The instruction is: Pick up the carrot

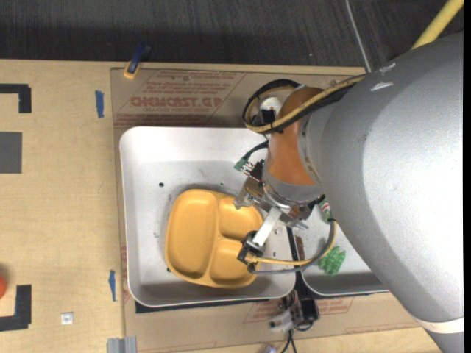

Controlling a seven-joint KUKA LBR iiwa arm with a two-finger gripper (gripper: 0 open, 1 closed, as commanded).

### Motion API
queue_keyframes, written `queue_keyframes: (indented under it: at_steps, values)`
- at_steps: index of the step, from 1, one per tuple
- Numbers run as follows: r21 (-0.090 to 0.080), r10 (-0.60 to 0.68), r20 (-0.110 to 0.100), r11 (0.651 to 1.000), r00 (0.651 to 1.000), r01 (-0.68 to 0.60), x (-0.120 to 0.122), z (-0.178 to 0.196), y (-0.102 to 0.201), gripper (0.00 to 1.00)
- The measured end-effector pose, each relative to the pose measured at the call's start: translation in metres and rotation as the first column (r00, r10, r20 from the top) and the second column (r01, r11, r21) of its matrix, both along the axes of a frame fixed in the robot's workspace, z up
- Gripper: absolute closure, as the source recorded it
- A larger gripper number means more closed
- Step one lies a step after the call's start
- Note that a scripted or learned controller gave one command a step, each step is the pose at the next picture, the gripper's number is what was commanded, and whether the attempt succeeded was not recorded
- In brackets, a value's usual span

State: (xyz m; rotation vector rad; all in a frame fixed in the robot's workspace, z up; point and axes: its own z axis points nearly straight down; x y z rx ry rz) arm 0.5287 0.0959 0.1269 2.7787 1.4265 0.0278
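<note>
From the overhead camera, the arm [383,160] reaches in from 3 o'clock and hangs its gripper [276,210] over the left bin [140,197]. The gripper is at the 3 o'clock edge of a yellow dish [202,234] lying in the bin's 6 o'clock half. The wrist covers the gripper, so I cannot tell whether it is open or holding anything. I cannot tell where the carrot lies. A green piece [333,260] sits in the right bin [346,284], toward 5 o'clock.

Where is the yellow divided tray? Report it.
Camera view: the yellow divided tray lies in the left white bin, in its lower half, its right edge under the arm's wrist.
</note>
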Motion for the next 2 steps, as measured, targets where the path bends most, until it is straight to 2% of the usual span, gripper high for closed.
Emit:
queue_keyframes:
  at_steps: [1, 2]
  values:
    - [0.000, -0.005, 0.001, 1.000, 1.000, 0.005, 0.0001, 0.0000, 0.0000, 0.00]
    - [0.000, 0.049, -0.003, 0.999, 0.999, -0.049, -0.0012, -0.0006, 0.0004, 0.00]
